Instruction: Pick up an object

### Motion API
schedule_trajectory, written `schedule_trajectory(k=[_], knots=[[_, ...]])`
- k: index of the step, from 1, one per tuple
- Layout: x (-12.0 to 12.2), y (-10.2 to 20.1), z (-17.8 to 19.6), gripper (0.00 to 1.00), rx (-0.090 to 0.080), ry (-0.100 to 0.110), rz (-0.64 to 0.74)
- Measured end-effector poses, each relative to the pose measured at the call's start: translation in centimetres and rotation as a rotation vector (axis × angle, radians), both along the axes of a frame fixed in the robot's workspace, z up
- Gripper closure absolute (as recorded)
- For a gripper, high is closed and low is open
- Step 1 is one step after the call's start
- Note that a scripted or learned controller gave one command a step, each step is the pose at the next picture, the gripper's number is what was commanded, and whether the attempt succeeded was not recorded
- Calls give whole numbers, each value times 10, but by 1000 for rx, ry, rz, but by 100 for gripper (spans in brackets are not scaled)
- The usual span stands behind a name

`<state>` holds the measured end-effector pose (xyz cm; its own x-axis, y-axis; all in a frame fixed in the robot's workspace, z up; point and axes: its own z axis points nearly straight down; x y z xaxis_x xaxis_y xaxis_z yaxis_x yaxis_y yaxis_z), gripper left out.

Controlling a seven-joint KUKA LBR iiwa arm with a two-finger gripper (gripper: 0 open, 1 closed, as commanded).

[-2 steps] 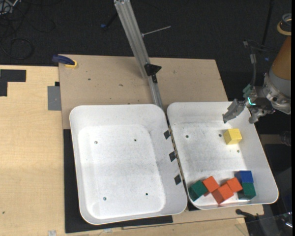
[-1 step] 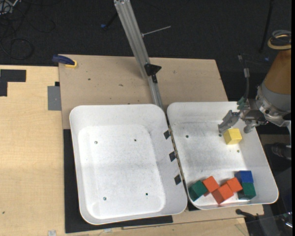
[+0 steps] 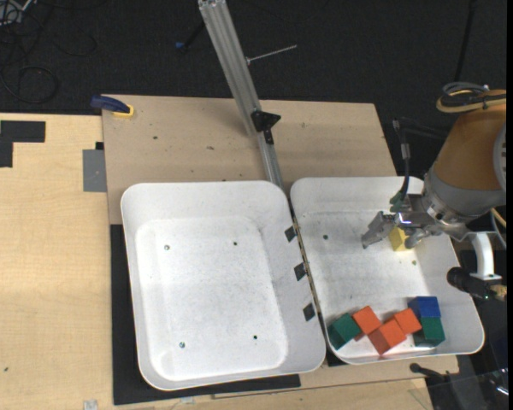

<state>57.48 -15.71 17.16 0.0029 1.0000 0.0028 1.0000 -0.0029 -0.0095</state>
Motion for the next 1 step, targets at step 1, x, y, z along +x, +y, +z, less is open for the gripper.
schedule_trajectory(k=[1], knots=[[3,-1,-45,0,-1,-1,0]])
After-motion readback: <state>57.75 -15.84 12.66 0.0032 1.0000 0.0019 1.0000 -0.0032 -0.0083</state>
